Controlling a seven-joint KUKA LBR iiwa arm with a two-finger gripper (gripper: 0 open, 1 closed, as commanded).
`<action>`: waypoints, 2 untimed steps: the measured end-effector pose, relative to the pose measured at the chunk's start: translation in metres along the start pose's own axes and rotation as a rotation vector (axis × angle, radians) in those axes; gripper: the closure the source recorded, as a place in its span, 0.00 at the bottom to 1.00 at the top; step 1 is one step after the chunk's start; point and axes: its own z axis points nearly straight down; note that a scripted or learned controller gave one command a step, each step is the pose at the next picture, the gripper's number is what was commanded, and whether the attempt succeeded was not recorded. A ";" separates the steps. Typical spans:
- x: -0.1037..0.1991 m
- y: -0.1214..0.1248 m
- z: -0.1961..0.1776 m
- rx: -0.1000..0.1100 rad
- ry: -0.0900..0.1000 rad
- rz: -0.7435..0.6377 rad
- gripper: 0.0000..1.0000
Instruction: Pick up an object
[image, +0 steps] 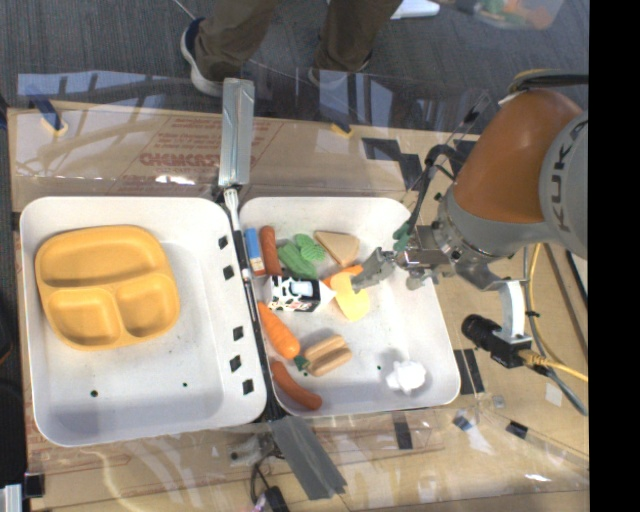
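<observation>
Start at the near rim of the right bin (440, 385): you have a white crumpled piece (406, 376) at five o'clock in that bin, a red sausage (296, 387) at seven o'clock, and a hot dog bun (327, 354) just above it beside the carrot (281, 335). Toward the middle sit the black-and-white cow-print block (294, 293) and the yellow cheese wedge (350, 297), with an orange piece touching its top edge. At the far side, around eleven to twelve o'clock, lie the green leafy toy (303, 256), the tan bread slice (338, 245) and an orange-and-blue marker-like stick (268, 250).

Your gripper (372, 268) hangs at three o'clock over the bin, just beside the cheese wedge; its jaws look narrow and nothing sits between them. I judge you are in the approach step, with no pick made. Next you would need to settle over the wedge and descend squarely.

The left bin (60, 400) carries a yellow divided tray (105, 283).
</observation>
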 end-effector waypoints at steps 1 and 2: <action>-0.049 0.034 0.094 0.007 0.002 0.215 0.00; -0.046 0.031 0.160 -0.002 0.002 0.449 0.00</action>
